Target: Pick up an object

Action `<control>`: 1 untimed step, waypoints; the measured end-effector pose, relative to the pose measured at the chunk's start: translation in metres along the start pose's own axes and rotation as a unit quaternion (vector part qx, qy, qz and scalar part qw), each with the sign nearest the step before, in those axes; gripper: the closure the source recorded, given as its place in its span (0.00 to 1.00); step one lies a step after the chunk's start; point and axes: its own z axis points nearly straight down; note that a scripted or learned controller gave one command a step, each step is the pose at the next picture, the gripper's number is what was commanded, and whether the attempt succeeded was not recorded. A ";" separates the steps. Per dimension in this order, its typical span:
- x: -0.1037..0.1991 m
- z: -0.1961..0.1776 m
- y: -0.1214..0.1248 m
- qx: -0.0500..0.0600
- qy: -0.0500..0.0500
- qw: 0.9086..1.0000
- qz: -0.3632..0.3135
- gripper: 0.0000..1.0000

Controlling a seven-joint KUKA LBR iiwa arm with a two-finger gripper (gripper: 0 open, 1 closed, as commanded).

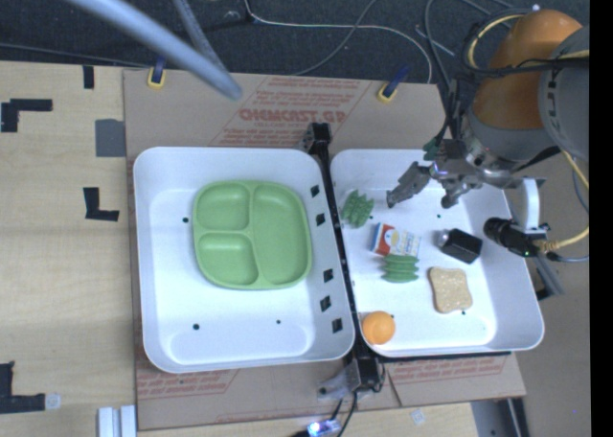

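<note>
My gripper hangs over the back of the right bin, its two fingers spread open with nothing between them. Just below and left of it lies a small red and white box, with a green ridged piece beside it. Another green piece lies left of the gripper, near the divider. A black block sits below the right finger. A slice of toast and an orange ball rest toward the bin's front.
The left bin holds a green divided plate. Black clips line the divider between the bins. Cables trail across the dark area behind the bench, and a grey pole crosses the top left.
</note>
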 end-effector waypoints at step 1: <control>0.000 -0.006 0.002 -0.005 -0.001 1.000 -0.001 0.00</control>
